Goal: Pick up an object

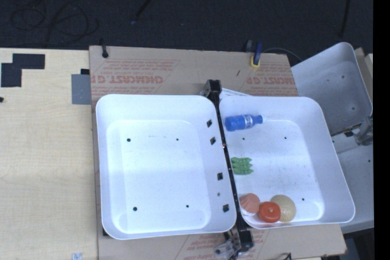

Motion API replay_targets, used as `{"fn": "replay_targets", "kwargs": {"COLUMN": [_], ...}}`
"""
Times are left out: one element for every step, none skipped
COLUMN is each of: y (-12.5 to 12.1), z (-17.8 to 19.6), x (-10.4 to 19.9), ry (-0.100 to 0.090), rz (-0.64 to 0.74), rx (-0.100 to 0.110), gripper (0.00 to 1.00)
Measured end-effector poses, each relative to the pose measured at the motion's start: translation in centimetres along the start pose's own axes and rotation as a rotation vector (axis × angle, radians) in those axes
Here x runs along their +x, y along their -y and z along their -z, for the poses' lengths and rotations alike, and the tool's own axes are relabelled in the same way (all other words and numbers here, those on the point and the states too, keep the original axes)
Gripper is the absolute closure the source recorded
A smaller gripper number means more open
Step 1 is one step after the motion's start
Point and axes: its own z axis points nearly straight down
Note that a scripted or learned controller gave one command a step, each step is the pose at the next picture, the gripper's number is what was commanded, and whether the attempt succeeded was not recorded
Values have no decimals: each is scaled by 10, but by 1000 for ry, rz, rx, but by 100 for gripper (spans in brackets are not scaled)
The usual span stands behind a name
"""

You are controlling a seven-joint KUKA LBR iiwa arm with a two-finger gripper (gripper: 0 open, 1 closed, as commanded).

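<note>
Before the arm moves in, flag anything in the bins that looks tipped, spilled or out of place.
Nothing looks spilled or damaged. The blue bottle lies on its side near the right bin's far edge. The green item sits by the divider, and three round items, pink, red and tan, crowd its near corner.

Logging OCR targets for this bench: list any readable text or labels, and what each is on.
"CHEMCAST GP", red, upside down, repeated: on the cardboard sheet under the bins.
More red print on the same sheet at its near edge: cut off, unreadable.
Blue bottle in the right bin: any label too small to read.
</note>
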Motion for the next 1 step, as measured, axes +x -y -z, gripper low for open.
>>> {"fn": "replay_targets", "kwargs": {"y": [0], "z": [-17], "x": [1], "ry": [-2], "rz": [-2], "rx": [5], "gripper": [100]}}
